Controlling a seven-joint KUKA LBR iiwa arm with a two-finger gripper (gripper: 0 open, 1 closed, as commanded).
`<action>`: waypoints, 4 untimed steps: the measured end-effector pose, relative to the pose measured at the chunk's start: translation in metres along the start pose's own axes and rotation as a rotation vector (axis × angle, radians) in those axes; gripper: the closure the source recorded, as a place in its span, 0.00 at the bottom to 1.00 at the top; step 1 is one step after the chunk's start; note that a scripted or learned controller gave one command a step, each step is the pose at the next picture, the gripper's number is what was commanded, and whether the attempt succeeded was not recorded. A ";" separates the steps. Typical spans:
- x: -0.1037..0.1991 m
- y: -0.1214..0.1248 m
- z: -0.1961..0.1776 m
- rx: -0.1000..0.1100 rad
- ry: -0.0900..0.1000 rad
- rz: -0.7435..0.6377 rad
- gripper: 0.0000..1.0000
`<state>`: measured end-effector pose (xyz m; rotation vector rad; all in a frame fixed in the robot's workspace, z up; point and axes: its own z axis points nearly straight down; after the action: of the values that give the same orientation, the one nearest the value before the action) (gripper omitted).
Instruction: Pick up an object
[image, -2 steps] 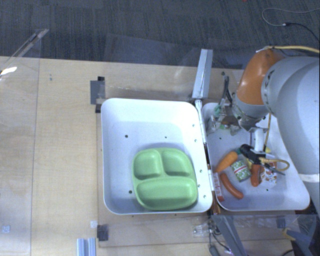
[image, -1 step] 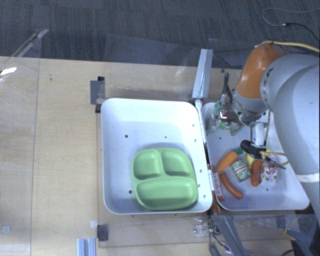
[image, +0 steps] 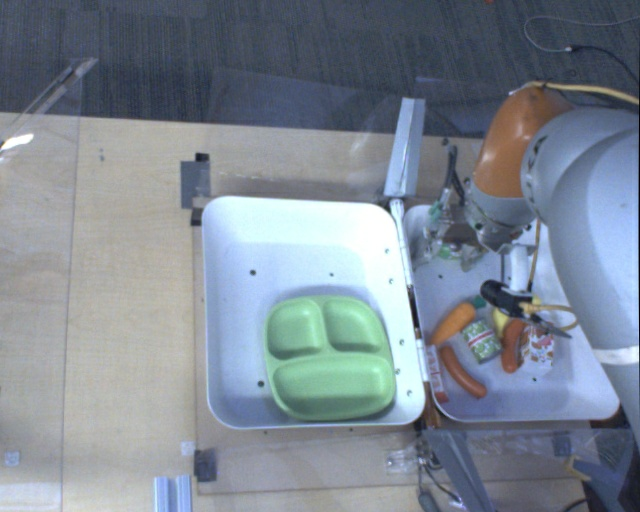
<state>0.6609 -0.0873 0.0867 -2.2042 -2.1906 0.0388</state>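
Where the left bin (image: 230, 230) sits, a green divided tray (image: 328, 357) lies flat in its near half, close to the near right corner, with the far half of the bin's floor bare. Just to the right, across the touching rims, is the right bin (image: 560, 395). The gripper (image: 447, 240) hangs over that bin's far left corner, pointing down and close to the floor; whether it is open or closed I cannot tell, and nothing can be seen in its grasp. The things to pick lie nearer the camera, apart from the gripper: an orange carrot (image: 455, 320) tilted toward the left wall, a reddish sausage (image: 462, 372) slanting below it, a small green carton (image: 483, 341) between them and to the right, then a second red piece (image: 512, 347) standing on end, and a white and red packet (image: 540, 350) touching it. The grey arm (image: 590, 200) enters from the right and bends down over the bin, its orange band (image: 515, 140) just above the wrist.
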 end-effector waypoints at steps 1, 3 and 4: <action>0.000 0.000 0.000 0.000 -0.001 0.000 0.00; 0.002 -0.002 -0.001 -0.016 -0.004 -0.006 1.00; 0.002 0.001 -0.001 -0.029 -0.006 -0.005 0.00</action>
<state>0.6615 -0.0852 0.0875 -2.2160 -2.2138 0.0133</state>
